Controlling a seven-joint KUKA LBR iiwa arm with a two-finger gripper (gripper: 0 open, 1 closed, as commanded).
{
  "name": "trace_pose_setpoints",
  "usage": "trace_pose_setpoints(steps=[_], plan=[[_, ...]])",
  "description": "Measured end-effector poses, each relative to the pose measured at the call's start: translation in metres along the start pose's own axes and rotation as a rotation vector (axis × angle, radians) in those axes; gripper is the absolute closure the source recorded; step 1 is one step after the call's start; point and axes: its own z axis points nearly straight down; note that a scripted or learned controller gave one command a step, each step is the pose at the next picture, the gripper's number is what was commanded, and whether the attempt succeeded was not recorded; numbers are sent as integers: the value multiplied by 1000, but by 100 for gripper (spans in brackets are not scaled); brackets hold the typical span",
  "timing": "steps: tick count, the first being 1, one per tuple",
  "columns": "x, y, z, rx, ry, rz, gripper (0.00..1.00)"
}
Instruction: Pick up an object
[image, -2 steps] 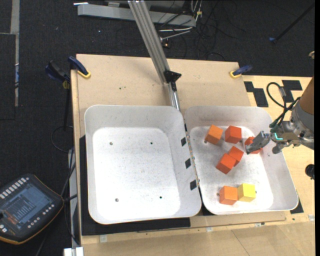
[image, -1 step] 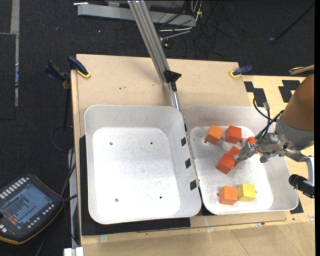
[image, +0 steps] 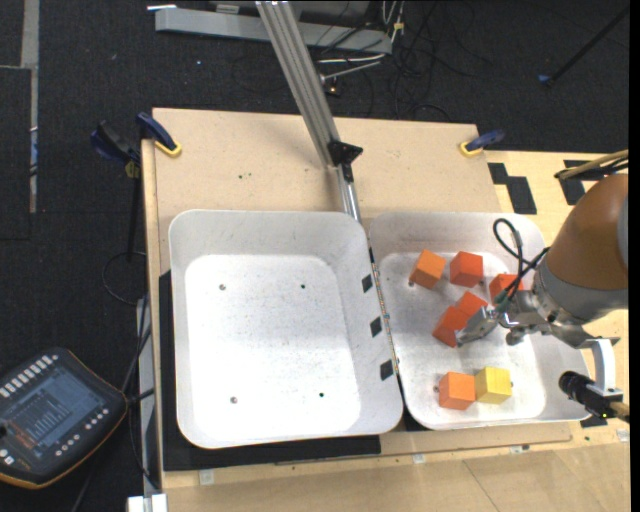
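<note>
Gripper (image: 479, 329) down low in the right bin (image: 520, 408), roughly mid-bin, hanging off the grey arm (image: 590, 260) coming in from the right. Can't tell from this angle whether open or clenched, too much metal clutter at the tip. No block visibly clamped in it either.

Closest candidate: red block (image: 457, 318), tilted, sitting just left of the gripper tip, touching it or very nearly so. Hard to say which.

Rest of the pile, all in the same right bin:
- orange block (image: 428, 268) on the far side, left of the gripper, well apart from it
- red-orange block (image: 466, 268) just beside that orange one, to its right
- another red piece (image: 503, 287) farther right, partly hidden behind the cable and wrist
- near-side orange cube (image: 457, 390) and yellow cube (image: 494, 384), touching each other, on the near side of the gripper with a clear gap

Left bin (image: 265, 330) snug against the right one on the wooden bench (image: 260, 160). Teach pendant (image: 45, 415) on the floor at near left. Slanted metal pole (image: 305, 85) running in from the far side toward the seam between the bins.
</note>
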Motion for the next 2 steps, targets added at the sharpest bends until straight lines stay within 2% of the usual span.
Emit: trace_pose_setpoints(steps=[1,2], plan=[[1,1,31,-3,1,-1,0],[1,1,20,-7,0,-2,100]])
